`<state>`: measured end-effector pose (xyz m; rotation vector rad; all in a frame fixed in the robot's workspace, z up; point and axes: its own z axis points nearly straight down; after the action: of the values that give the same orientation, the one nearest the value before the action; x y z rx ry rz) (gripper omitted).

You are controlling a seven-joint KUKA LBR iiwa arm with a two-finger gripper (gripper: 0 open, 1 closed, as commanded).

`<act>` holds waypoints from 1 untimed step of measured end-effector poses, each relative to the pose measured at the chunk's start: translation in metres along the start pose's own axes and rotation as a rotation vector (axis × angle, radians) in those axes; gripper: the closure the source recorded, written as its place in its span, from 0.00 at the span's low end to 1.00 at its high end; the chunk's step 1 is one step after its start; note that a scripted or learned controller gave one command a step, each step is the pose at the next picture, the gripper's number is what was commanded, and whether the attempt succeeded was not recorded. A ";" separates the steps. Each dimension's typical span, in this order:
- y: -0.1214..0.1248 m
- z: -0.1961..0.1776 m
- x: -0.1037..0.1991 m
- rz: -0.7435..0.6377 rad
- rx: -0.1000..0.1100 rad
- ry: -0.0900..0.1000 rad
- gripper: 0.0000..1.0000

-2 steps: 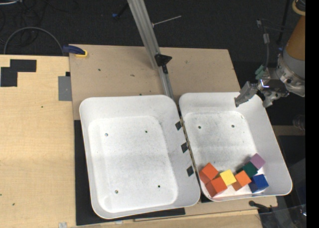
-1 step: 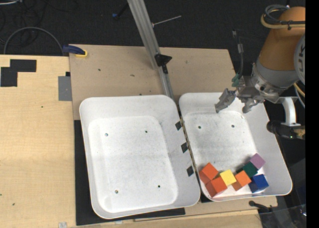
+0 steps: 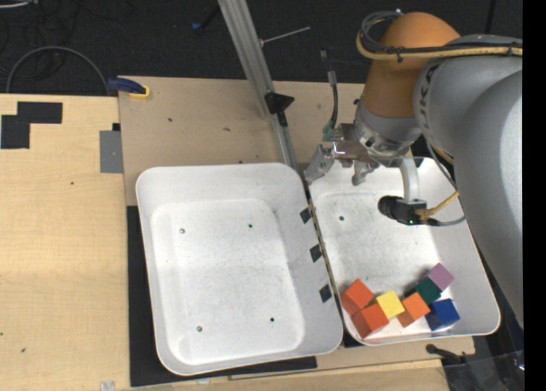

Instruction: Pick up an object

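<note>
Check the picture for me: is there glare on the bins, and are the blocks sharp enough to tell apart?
Camera view: the left bin floor is bright but not blown out, with soft shade along its walls; the right bin is evenly lit; the blocks are a little soft, yet their colours separate clearly; the gripper area is dim and hard to read.

White bins (image 3: 162, 189), grey arm (image 3: 478, 107) with orange band (image 3: 409, 65); red, orange, yellow, green, blue, purple blocks (image 3: 397, 302).

Robotics lab, wooden bench (image 3: 51, 210), aluminium rail (image 3: 247, 48), floor cables (image 3: 51, 61)
</note>
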<state>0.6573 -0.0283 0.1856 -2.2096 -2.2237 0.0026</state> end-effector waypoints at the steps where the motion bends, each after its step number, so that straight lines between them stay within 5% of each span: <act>1: -0.070 -0.004 -0.002 0.012 0.003 -0.003 0.00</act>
<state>0.5876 -0.0303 0.1898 -2.2228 -2.2104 0.0089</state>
